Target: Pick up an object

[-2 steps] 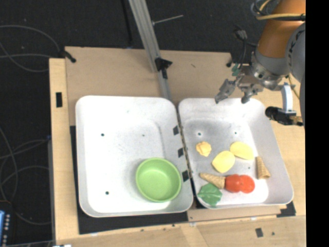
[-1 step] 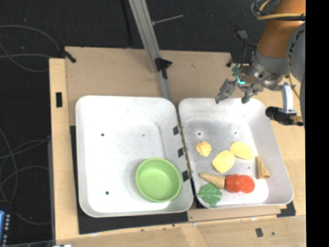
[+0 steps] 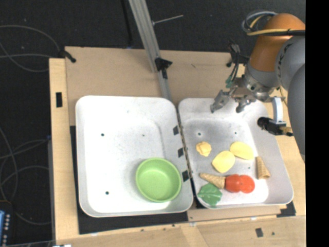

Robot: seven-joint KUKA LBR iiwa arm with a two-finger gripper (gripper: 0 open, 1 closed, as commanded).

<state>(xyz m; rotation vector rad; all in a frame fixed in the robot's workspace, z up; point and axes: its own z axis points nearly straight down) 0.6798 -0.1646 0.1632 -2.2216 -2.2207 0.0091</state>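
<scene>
My gripper (image 3: 229,104) hangs over the far edge of the right bin (image 3: 216,120), its two fingers spread apart with nothing between them. Below it in that bin lie several small things: a small yellow piece (image 3: 204,148), a pale yellow piece (image 3: 223,161), another yellow piece (image 3: 242,150), a red tomato-like thing (image 3: 239,183), a green leafy piece (image 3: 209,194), an orange-brown cone (image 3: 212,179) and a tan cone (image 3: 262,167). All of them lie apart from the gripper, toward the bin's near half.
A green bowl (image 3: 158,179) sits in the near right corner of the left bin (image 3: 110,138). A slanted metal rod (image 3: 149,40) rises behind the bins, ending near their shared far edge. The bench (image 3: 103,71) surrounds both bins.
</scene>
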